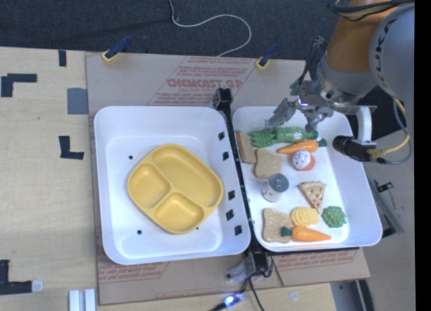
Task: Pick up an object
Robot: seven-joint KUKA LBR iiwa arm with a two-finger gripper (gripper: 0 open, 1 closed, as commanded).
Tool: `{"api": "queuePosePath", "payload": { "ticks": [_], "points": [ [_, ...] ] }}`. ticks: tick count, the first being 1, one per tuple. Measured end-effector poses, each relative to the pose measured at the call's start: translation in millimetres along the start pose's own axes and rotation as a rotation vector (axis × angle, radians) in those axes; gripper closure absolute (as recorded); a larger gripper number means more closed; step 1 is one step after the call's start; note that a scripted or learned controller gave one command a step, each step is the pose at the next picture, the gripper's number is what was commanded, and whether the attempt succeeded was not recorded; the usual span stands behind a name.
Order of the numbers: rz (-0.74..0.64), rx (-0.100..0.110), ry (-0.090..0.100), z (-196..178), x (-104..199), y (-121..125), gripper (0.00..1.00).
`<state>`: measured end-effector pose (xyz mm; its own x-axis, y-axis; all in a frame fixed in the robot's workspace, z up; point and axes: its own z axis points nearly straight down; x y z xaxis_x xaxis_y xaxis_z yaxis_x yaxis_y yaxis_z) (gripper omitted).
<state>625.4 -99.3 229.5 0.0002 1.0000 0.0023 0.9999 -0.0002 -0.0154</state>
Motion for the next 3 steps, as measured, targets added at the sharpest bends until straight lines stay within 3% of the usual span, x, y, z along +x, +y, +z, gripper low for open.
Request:
{"api": "queuePosePath", "payload": {
  "ticks": [1,2,3],
  "points": [
    [-0.003,-0.012,-0.002,-6.7,0.1,2.0,0.00],
    [-0.002,-0.005,-0.002,60.1,0.1,0.0,0.00],
    [-0.002,-0.011,-0.007,119.7,3.2,7.5,0.00]
  ]
}}
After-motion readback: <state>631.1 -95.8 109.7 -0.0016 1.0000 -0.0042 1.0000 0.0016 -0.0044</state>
